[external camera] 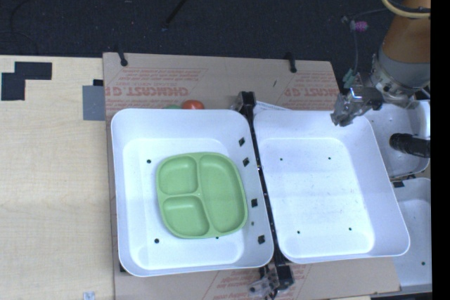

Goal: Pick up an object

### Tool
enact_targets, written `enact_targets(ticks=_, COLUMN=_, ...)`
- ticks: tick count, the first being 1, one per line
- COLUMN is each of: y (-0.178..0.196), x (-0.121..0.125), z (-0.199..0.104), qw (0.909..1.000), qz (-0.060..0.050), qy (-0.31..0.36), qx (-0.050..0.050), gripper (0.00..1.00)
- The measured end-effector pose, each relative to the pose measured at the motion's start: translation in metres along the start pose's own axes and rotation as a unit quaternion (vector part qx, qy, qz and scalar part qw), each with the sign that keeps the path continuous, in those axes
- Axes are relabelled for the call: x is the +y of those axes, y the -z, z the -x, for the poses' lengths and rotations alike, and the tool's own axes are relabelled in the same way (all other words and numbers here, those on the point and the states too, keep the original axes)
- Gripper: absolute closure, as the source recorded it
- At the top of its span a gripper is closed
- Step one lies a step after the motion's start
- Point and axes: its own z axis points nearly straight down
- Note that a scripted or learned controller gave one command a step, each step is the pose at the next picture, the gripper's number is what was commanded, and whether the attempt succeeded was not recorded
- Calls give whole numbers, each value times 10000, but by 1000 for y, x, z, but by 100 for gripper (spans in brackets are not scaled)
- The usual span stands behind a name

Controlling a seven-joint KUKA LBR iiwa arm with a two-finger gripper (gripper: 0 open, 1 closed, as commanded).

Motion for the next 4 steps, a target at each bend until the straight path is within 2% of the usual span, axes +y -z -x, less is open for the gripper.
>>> enact_targets(ticks=2, y=-18, x=-3, z=-101, qw=10000, qz=-3, qy=6, qx=3, gripper=100)
enact_targets(ticks=3, y=-31, x=-23, z=-153, qw=10000, qz=-14, qy=2, qx=0, gripper=100)
enact_targets(ticks=4, y=-25, x=-31, z=-209, qw=10000, qz=-4, qy=11, qx=2, gripper=100)
